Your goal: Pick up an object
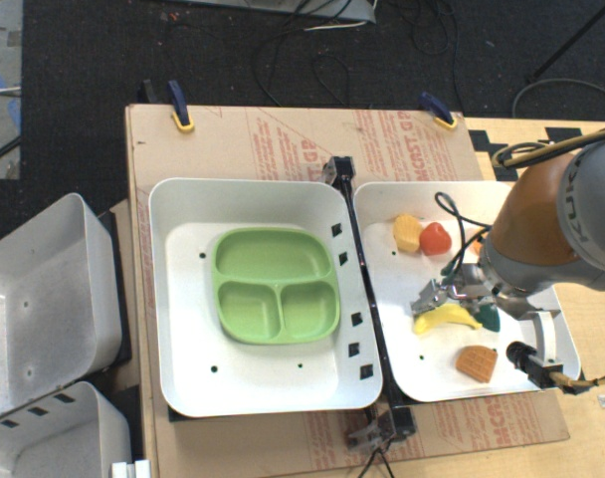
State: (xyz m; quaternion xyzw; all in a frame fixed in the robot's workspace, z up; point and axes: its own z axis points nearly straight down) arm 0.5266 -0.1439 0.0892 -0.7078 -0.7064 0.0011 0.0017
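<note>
2 white bins [173, 267], jaws [437, 299] over banana [445, 318] in right one, grip state unclear

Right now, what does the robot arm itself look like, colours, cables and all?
The grey metal arm has a broad orange band above the wrist. Black cables loop beside it. The small metallic two-finger gripper looks silvery.

Smooth, matt green plastic three-compartment tray [277, 285]; glossy white plastic bins [173, 267]; printed brown cardboard sheet [283, 137] covering the counter; metallic pincer [444, 294].
</note>
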